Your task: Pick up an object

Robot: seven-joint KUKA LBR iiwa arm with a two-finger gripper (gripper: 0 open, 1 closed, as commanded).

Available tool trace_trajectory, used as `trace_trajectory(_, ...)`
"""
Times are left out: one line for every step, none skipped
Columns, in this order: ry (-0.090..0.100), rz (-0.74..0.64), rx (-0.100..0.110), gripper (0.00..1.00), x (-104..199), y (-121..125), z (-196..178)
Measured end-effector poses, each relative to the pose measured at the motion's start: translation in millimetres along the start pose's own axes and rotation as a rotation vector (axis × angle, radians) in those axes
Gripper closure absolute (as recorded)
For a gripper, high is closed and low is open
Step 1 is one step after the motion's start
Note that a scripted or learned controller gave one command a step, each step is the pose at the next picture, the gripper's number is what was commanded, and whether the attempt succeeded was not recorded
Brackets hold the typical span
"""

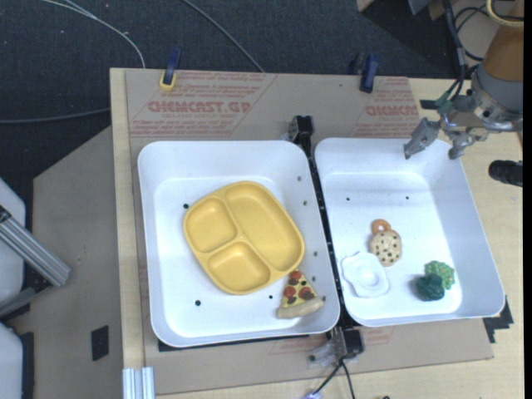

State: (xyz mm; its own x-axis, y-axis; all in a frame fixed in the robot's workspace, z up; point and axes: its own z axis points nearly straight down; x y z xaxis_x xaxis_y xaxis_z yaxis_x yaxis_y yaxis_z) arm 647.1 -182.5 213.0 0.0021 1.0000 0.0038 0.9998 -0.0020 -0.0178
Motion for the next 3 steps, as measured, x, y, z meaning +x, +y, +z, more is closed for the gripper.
trace_trajectory(-0.002,-0.003,-0.011,0.00,1,2,-7)
trace_trajectory(-0.001,-0.004,-0.004,0.00,6,3,61)
trace_trajectory(-0.001,-0.003,-0.007,0.00,14,7,113)
